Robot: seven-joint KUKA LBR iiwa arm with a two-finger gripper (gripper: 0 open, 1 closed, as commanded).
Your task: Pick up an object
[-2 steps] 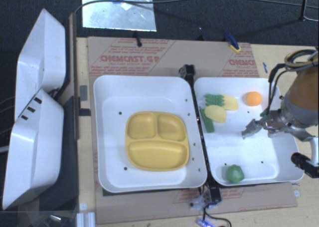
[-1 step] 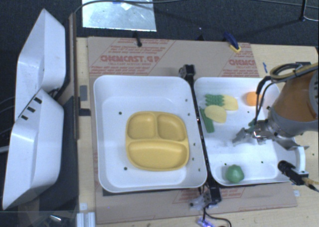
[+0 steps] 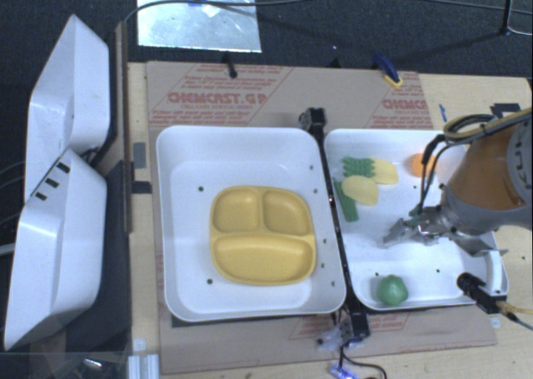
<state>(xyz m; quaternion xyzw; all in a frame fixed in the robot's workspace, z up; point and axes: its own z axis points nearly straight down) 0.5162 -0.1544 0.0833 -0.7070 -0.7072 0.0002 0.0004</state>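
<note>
The green ball [image 3: 391, 290] lies at the near edge of the right bin [image 3: 433, 146], well apart from the end effector [image 3: 398, 234], which hangs over the bin's middle; whether its fingers are open or closed I cannot tell. Left of the end effector sit a yellow piece [image 3: 361, 191] and green toy [image 3: 356, 167]; an orange piece [image 3: 415, 164] lies beyond it.
</note>
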